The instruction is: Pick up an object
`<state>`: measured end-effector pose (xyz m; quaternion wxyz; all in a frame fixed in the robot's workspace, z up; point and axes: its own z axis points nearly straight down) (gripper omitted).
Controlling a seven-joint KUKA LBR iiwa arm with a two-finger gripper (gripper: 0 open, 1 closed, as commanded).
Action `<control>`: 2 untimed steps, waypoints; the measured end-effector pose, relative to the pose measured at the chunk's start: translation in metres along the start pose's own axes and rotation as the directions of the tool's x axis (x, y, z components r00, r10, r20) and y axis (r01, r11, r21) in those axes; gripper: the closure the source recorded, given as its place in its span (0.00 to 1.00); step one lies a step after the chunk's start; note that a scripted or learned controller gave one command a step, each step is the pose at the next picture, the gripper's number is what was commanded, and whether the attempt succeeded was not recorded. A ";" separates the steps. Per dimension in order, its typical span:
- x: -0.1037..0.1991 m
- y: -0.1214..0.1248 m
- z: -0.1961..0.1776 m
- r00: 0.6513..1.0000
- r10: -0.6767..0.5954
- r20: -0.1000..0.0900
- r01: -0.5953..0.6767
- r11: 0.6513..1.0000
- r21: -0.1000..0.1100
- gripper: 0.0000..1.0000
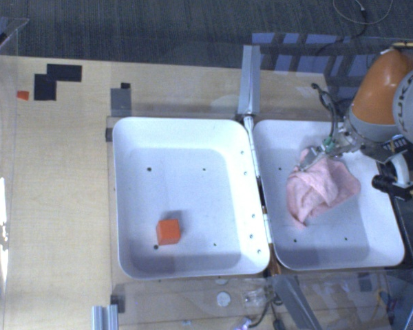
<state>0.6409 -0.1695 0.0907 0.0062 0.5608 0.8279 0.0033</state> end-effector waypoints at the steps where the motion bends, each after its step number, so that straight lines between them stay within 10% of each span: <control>1: 0.000 0.004 -0.014 1.000 -0.001 0.004 0.001 1.000 -0.009 1.00; 2: 0.000 0.004 -0.014 1.000 -0.001 0.004 0.001 1.000 -0.009 0.00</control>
